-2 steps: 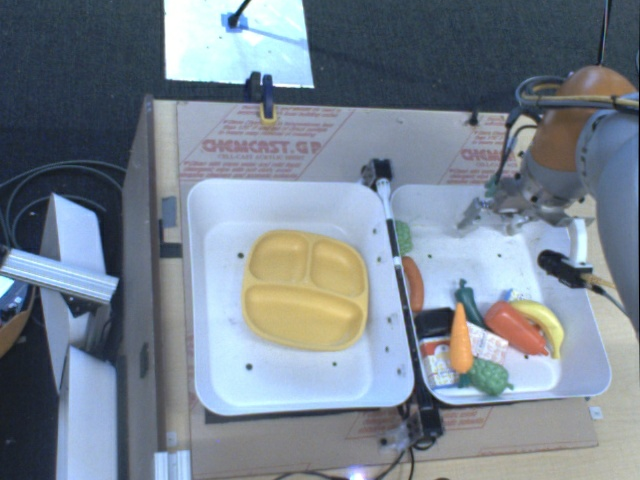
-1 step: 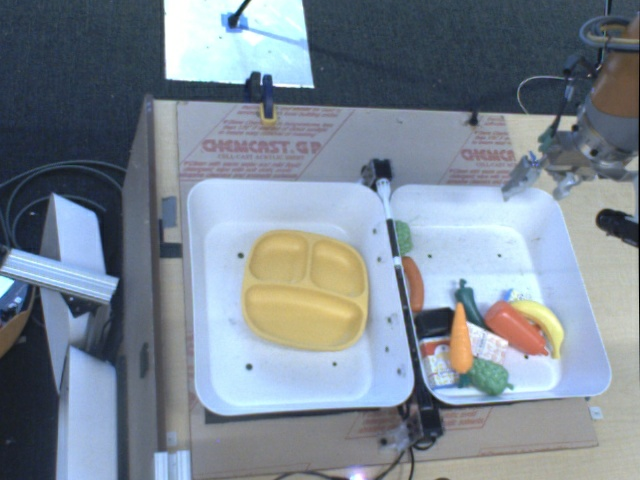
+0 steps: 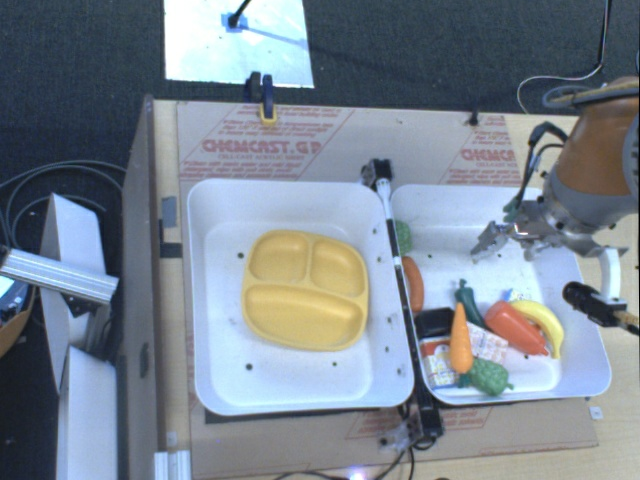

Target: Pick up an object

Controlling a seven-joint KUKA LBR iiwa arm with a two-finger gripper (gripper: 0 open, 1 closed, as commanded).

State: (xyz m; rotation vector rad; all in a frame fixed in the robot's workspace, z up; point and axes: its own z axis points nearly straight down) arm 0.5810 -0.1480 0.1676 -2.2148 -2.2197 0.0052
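R bin (image 3: 590, 368), near edge: broccoli (image 3: 487, 376) at the near rim, touching the lower end of an orange carrot (image 3: 460, 339) that lies over a printed card (image 3: 487, 346). Just behind, twd the R wall, red pepper (image 3: 516, 326) w/ banana (image 3: 543, 321) right against it. Black block (image 3: 434, 322) by the divider side, orange-red piece (image 3: 413, 283) behind it, green item (image 3: 402, 235) further back along the same wall. L bin (image 3: 225, 383): yellow divided tray (image 3: 304, 289) in the middle. Gripper (image 3: 493, 241) hovers over the R bin's far half, fingers spread apart, nothing between them, apart from the veg.
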